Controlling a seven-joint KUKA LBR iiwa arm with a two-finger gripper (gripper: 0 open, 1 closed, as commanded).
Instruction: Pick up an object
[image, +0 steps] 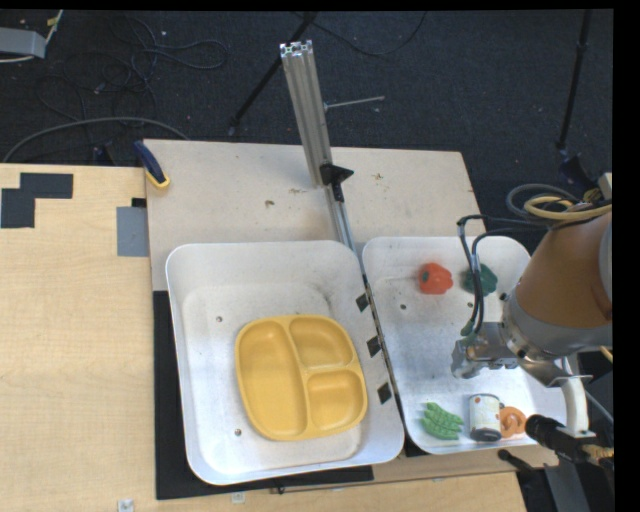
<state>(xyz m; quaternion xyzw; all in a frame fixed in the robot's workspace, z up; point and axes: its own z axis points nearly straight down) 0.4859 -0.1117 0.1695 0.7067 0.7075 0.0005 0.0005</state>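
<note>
The grey KUKA arm with its broad orange band (568, 275) reaches in from the right edge, its bulky wrist section hanging low over the right side of the scene. Below and to the left of the orange band, the grey metal two-finger gripper (472, 362) points down and leftward. Dark cables loop up from the gripper along the arm's left flank. The fingers' spacing is too small to make out.

No legible text — none anywhere
</note>
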